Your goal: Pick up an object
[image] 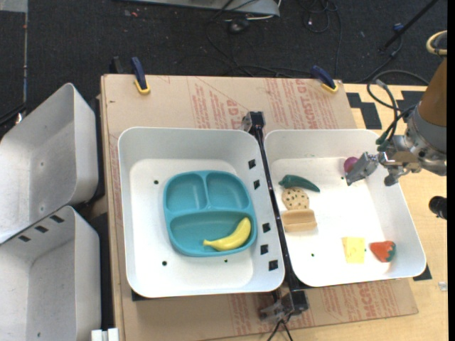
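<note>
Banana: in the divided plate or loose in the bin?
In the plate. The banana lies in the large lower compartment of the teal divided plate, inside the left bin.

On the surface (178,91), the left white plastic bin (135,190) holds a teal divided plate (192,197) with a yellow banana (231,236) in its front compartment. The right white plastic bin (398,219) holds a green pepper (298,183), with a speckled cookie (295,199) and tan bread slice (299,221) before it; a yellow cheese square (353,249) and red strawberry (383,251) lie front-right, a purple round fruit (351,165) behind.

arm (434,112) cut off at right edge, purple object (351,165) partly hidden behind pincer (375,169)
</note>
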